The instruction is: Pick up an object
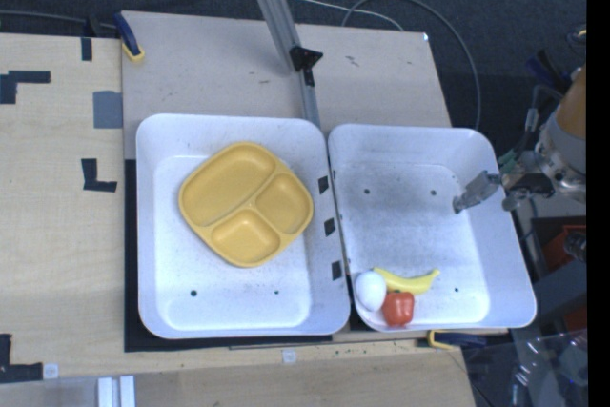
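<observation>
Yellow divided plate (246,203): lies flat in the left bin (157,234), towards its far half. Judged rigid plastic, light, smooth and fairly slippery; broad and shallow, so a two-finger hold looks workable only on the raised rim or a divider ridge, and it would likely tip when lifted from one edge.

Banana (410,280): lies in the near left corner of the right bin (496,300), touching the white ball. Judged light and somewhat yielding; the curved mid-body offers the best hold, across its narrow width.

White ball (370,289): against the near left wall of the right bin. Judged smooth and prone to roll out of a pinch; material cannot be determined.

Red item (399,307): just near of the banana, touching the ball; possibly a small pepper or tomato, too small to identify. All three crowd the corner, leaving little finger clearance.

Tool (472,193): hangs over the right side of the right bin, well apart from the cluster, holding nothing. Whether its fingers are apart or together cannot be told. The arm is cut off at the right edge.
</observation>
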Available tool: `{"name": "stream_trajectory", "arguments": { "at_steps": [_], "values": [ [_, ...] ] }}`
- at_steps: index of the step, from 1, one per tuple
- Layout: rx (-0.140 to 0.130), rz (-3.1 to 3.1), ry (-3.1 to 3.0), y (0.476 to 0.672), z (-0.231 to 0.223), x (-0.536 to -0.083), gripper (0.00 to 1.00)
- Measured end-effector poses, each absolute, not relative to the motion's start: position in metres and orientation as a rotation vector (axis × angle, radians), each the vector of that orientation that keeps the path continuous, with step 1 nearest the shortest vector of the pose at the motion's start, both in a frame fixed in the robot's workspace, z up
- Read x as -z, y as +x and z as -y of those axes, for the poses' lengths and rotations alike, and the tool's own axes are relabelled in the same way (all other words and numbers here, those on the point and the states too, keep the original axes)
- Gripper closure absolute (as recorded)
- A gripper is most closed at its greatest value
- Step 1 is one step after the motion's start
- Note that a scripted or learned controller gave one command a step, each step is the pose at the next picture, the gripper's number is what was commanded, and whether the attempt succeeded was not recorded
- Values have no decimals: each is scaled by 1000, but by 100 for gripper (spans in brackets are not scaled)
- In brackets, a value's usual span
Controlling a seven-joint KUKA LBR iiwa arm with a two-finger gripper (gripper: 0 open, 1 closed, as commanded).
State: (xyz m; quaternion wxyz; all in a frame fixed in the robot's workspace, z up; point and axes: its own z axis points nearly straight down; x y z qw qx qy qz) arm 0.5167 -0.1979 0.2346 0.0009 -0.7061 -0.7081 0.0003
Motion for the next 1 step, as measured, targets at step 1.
{"name": "stream_trajectory", "arguments": {
  "at_steps": [1],
  "values": [
    [-1, 2223, -2218, 517, 198, -235, 0]
  ]
}}
